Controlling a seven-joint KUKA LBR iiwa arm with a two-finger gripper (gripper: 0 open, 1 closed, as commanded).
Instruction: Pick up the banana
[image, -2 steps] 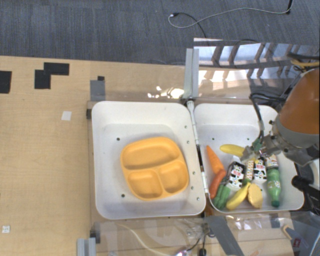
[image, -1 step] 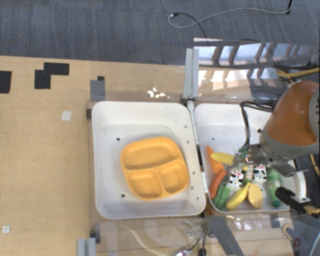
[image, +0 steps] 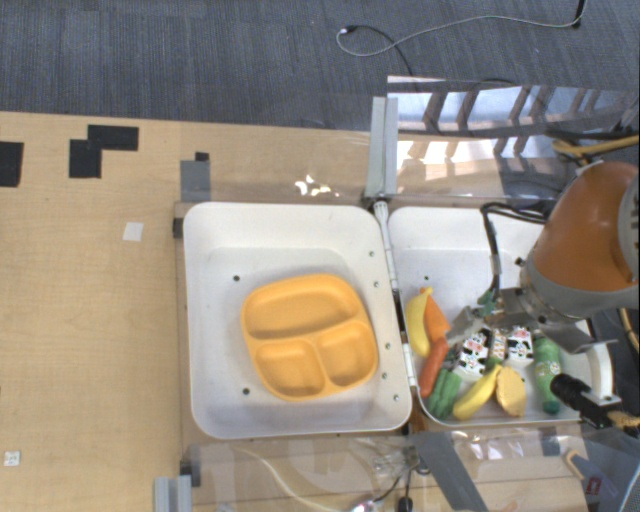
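Two white bins share the table; at four o'clock the tool hovers over a banana, grip state unclear.

An orange three-compartment tray lay in the middle of the left white bin, tilted slightly, with its one long compartment toward the far side and two smaller ones nearer the camera. In the right white bin, toy food crowded the near wall: an orange carrot with a second orange piece just below it, a green vegetable, a pale yellow piece, and a green bottle toward the right. Small white cartons with black patches sat among them. A black cable trailed across the dark carpet beyond the bench.
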